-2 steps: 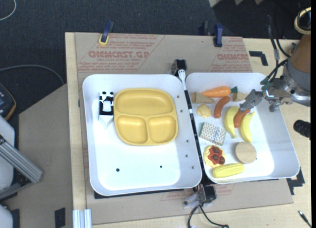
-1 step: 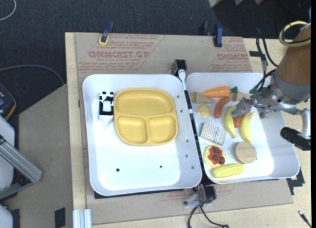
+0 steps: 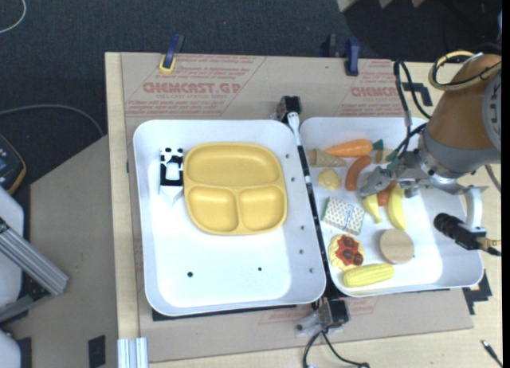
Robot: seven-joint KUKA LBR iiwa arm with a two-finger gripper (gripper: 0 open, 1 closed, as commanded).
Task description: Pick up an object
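The fingers sit low in the right bin among toy food — over a banana, beside a carrot; their spread cannot be told. The left bin holds a yellow plate.

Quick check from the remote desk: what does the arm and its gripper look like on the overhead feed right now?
The arm shows a broad orange band above a grey metallic wrist, with black cables looping along it near the right bin's far corner. The gripper is a compact grey metal assembly with small dark fittings. A black cylindrical part juts out beside the wrist. No readable markings at this resolution.
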